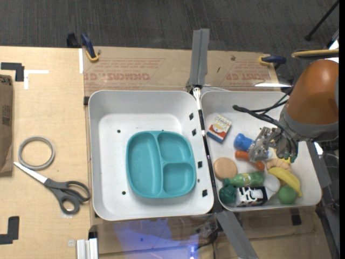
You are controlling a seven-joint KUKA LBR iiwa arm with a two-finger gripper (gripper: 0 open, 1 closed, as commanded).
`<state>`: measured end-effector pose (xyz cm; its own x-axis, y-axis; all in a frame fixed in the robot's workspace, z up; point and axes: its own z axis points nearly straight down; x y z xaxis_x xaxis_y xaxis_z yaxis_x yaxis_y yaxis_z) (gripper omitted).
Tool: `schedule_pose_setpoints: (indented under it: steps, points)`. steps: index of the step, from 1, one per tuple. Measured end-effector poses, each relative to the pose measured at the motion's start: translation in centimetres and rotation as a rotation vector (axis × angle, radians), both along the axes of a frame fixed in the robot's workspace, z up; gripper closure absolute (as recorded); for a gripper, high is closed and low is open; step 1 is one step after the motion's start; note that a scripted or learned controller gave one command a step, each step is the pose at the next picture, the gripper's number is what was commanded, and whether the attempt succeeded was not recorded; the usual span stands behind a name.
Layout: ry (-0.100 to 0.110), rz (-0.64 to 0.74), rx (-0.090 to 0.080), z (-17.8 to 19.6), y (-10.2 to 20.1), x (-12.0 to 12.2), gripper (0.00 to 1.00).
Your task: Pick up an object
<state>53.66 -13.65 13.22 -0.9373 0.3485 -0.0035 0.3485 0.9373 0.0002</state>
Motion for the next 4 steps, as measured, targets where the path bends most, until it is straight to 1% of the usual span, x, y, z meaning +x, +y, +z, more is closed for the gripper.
schedule_pose_setpoints:
  steps: [1, 2, 3, 4]
  points:
    - [-0.019, -0.160, -0.001, -2.0, 3.6, -4.6, 1.00]
    - [-0.019, -0.161, -0.001, -2.0, 3.6, -4.6, 0.00]
    - [-0.012, -0.303, -0.002, -3.3, 3.7, -2.6, 0.00]
    - [0.002, -0.459, 0.001, -4.0, 4.2, -1.1, 0.00]
